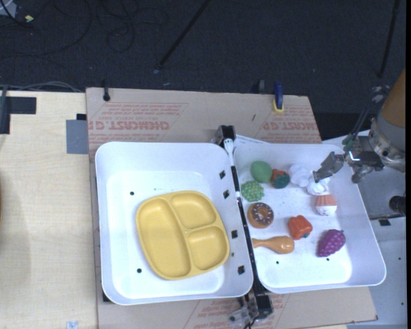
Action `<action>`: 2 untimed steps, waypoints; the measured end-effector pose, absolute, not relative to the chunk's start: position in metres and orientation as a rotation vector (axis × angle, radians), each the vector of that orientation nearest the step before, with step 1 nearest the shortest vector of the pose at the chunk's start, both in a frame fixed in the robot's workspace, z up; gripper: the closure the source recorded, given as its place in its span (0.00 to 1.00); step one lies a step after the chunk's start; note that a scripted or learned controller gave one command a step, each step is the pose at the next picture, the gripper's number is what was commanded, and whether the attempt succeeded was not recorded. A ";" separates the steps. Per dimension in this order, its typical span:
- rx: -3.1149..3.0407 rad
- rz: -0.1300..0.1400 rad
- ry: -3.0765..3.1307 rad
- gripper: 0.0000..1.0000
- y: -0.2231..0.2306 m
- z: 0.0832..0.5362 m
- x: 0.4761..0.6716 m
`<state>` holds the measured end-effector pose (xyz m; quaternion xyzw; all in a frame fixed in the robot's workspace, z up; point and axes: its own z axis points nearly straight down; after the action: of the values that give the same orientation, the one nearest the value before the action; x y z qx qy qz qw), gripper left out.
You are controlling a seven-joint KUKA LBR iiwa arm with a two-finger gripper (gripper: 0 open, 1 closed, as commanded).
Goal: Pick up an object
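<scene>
The right bin (370, 266) holds several toy foods: a green round piece (261, 171), a small red and green piece (280, 179), a white piece (300, 176), a white and red cupcake (324, 203), a green textured ball (252, 191), a chocolate donut (261, 214), a red pepper (300, 227), purple grapes (331, 242) and an orange drumstick (275, 244). My gripper (343, 170) hovers over the bin's upper right rim, open, with nothing between its fingers. Its left finger (325, 168) points down toward the white piece and the cupcake.
A yellow divided plate (183, 233) lies in the left bin (116, 184). A black divider (236, 211) runs between the bins. Cardboard (191, 118) lies under both, and cables trail across the dark floor behind.
</scene>
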<state>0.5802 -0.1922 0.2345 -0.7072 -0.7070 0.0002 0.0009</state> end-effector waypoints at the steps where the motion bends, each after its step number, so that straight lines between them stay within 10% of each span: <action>1: -2.220 0.000 -2.220 1.00 -0.193 0.245 0.580; 2: -2.223 -0.009 -2.228 1.00 -0.158 0.360 0.523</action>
<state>0.5231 -0.1584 0.3602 -0.7064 -0.7078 -0.0028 -0.0028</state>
